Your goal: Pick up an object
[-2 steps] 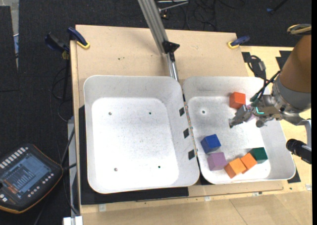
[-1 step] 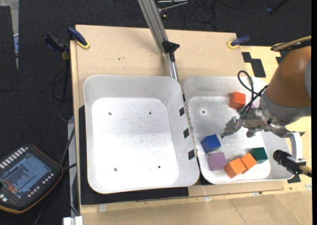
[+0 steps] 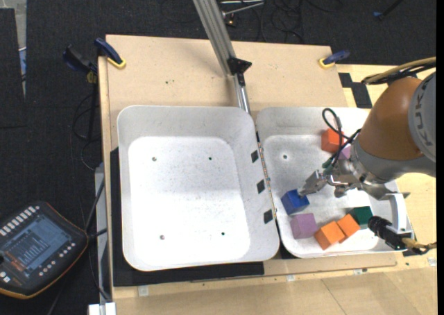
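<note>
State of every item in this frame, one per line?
gripper: low in the right bin, just above the blue block
blue block: lying loose
purple block: lying loose
orange block: lying beside the green block
green block: partly hidden
right bin: holds all blocks

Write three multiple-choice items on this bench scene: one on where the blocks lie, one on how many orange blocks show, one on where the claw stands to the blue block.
1. Where do the blocks lie?
A. left bin
B. right bin
C. on the bare bench

2. How many orange blocks show?
A. one
B. two
C. four

3. Where is the claw?
A. just above the blue block
B. over the left bin
C. outside both bins

Key:
1 B: the blue block, purple block and green block all lie in the right bin.
2 B: one orange block lies far, another orange block near.
3 A: the claw hangs close over the blue block.
</note>
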You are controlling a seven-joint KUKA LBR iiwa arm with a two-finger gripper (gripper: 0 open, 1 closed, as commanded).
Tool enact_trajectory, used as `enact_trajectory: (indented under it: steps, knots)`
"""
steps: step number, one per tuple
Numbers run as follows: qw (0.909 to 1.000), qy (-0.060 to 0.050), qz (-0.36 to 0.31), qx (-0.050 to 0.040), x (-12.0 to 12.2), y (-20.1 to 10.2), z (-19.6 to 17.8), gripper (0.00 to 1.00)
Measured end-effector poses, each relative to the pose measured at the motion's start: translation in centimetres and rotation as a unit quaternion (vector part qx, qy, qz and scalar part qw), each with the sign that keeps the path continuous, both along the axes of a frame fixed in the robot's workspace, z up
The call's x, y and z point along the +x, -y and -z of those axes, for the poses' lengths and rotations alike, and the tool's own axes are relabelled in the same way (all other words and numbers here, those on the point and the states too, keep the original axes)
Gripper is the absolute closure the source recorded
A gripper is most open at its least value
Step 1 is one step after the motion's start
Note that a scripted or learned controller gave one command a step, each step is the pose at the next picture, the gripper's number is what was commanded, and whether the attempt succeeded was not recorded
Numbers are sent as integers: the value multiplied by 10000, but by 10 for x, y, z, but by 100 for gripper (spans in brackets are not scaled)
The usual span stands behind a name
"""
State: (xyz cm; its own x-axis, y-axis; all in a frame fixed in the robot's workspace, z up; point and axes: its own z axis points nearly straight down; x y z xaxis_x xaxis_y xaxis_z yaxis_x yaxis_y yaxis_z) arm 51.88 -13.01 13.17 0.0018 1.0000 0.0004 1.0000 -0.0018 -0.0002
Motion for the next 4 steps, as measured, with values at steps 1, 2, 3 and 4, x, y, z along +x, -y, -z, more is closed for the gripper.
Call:
enact_trajectory:
  steps: [1,2,3,4]
  knots:
    - [9999,97,-19,-17,6,1,11,0]
    - [9999,121,-11,-16,8,0,2,100]
    - [10000,40,-26,-13,15,-1,-61,100]
    - [10000,43,-29,-14,17,-3,-125,100]
